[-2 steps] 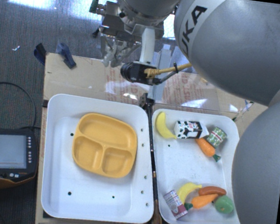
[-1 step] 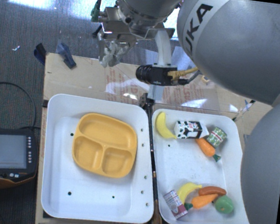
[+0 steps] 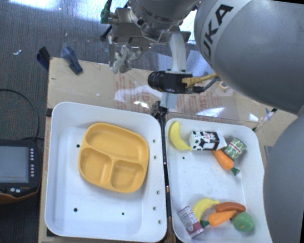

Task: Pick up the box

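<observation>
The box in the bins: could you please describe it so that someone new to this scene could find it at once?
Start with the right bin, the one full of toy food, and look along its far side. There, the box lies on its side between a banana and a carrot. It is the only white item with black cow-like patches; its neighbours are yellow, orange and green.

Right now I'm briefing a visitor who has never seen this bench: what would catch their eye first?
Probably the grey arm looming over the top right. Next, the yellow divided tray alone in the left bin. Then the toy food in the right bin, with the cow-patterned box between a banana and a carrot.
</observation>
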`<state>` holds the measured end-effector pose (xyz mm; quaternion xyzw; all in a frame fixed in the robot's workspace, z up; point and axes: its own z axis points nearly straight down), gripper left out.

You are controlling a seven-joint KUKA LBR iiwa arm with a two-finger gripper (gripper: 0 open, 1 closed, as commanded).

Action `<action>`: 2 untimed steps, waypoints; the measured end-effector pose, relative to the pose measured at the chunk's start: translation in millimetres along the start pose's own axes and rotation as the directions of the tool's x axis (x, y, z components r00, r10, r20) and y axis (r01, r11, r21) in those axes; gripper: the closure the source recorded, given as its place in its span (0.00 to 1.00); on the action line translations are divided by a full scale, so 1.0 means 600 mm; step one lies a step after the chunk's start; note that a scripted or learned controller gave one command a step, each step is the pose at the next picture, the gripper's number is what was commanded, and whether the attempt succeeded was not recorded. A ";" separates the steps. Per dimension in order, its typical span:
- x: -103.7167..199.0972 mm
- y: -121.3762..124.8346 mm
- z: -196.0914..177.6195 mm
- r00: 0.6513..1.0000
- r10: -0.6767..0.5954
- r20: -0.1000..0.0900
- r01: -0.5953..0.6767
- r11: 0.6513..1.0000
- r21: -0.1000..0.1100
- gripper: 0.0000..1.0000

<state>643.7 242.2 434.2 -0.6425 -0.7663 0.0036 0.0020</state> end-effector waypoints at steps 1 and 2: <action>-0.001 0.000 0.000 1.000 -0.009 0.001 0.009 1.000 0.000 1.00; -0.006 0.000 0.000 1.000 0.002 0.000 -0.002 1.000 0.001 1.00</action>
